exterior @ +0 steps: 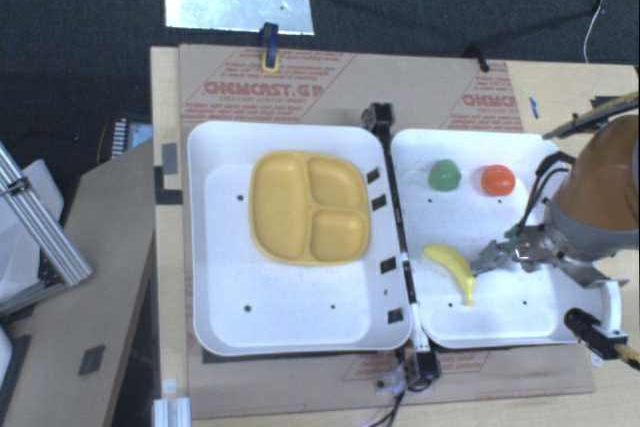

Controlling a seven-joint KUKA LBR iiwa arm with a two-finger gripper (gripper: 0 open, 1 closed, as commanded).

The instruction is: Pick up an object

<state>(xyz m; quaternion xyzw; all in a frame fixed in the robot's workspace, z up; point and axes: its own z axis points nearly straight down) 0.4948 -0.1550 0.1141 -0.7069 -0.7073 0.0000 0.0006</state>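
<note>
2 white bins side by side. Left bin (215, 315): 1 yellow divided plate (307, 206), 3 compartments. Right bin (520, 323): 1 banana (452, 268), 1 green ball (445, 176), 1 orange ball (497, 180). Gripper (492, 258) low in right bin; finger state cannot tell. Banana just left of fingertips, contact unclear. Both balls beyond fingers, toward far wall, well apart from them.

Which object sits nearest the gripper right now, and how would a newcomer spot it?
Start at the right-hand shallow white bin. Near its front-left part lies a curved yellow plastic banana, just left of the gripper. Unlike the round green ball and round orange ball farther back, it is long, bent and yellow.
</note>
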